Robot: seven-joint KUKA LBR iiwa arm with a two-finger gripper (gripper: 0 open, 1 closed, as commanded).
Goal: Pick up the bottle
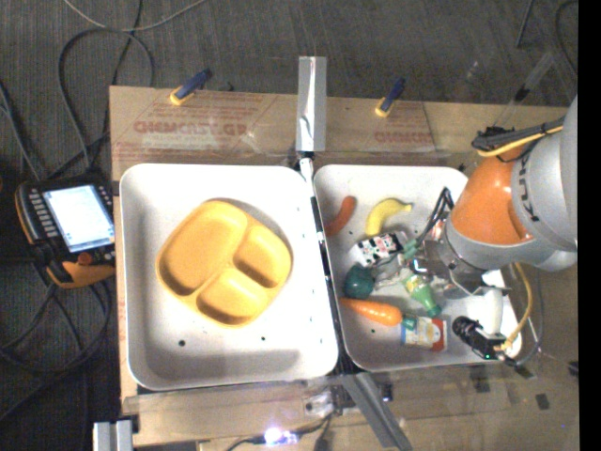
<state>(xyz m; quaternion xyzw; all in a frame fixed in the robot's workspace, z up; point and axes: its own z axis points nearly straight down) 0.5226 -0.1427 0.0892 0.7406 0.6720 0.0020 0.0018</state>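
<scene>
A small bottle (424, 332) with a red and white label lies on its side near the front of the right bin (394, 178). A green bottle-like item (425, 296) lies just behind it, partly under the arm. My gripper (420, 267) is low in the right bin's middle, right above that green item and behind the labelled bottle. The orange wrist band (488, 209) and the grey arm cover the bin's right side. Whether anything sits in the gripper is hidden.
The right bin also holds a carrot (372, 312), a round green object (360, 278), a black-and-white patterned item (378, 247), a banana (386, 214) and a sausage (340, 213). In the left bin (141, 280) sits a yellow divided tray (225, 261).
</scene>
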